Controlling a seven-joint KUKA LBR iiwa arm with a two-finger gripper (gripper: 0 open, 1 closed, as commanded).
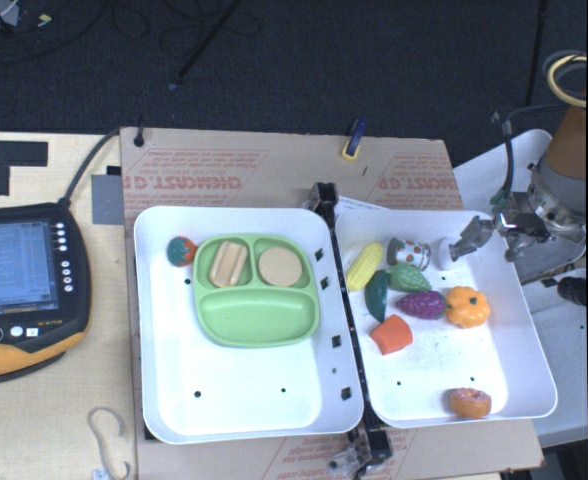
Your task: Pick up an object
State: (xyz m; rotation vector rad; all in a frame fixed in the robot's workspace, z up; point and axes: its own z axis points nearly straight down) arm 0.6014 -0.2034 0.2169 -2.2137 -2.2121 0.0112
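The right bin (519,368) holds several toy foods: a yellow corn cob (364,266), a dark green pepper (377,294), a purple piece (423,304), an orange pumpkin (467,307), a red block (392,334) and a brown doughnut-like piece (469,402). A small white and grey can-like toy (410,252) lies near the bin's far edge. My gripper (496,240) hangs over the bin's far right corner, just right of that toy and above the pumpkin. Its fingers are spread, with nothing between them.
The left bin (164,368) bears a green divided plate (257,318) with two tan bread-like pieces, and a small orange and teal ball (181,251) beside it. A teach pendant (19,288) lies on the bench at far left. Cardboard lies under both bins.
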